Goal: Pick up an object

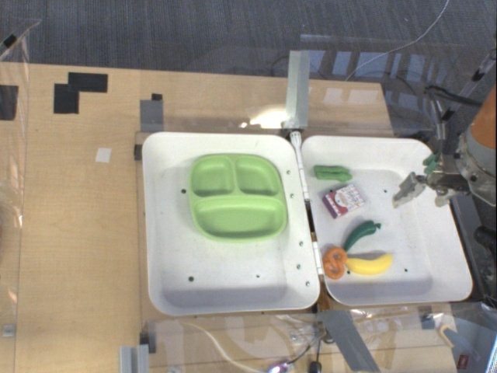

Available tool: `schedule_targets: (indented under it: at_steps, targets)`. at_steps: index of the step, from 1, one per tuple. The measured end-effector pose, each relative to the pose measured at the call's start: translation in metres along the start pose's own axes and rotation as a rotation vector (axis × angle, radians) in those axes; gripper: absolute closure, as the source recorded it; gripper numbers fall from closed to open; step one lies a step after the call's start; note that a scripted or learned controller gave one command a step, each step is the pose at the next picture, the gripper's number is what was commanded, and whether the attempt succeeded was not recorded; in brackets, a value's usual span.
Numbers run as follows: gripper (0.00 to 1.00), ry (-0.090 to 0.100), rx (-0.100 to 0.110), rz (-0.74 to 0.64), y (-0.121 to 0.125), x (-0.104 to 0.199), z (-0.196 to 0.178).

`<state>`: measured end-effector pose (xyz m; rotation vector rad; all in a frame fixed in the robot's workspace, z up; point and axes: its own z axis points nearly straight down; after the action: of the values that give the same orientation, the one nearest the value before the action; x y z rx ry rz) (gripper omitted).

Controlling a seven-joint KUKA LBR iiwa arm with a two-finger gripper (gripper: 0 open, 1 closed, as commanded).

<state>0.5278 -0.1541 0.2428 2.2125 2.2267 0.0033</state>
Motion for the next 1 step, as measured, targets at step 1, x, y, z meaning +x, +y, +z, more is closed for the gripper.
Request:
schedule_targets:
  at_steps: [1]
  targets:
    - [1.0, 0.0, -0.005, -0.004, 0.0019, 0.0007, -0.0112]
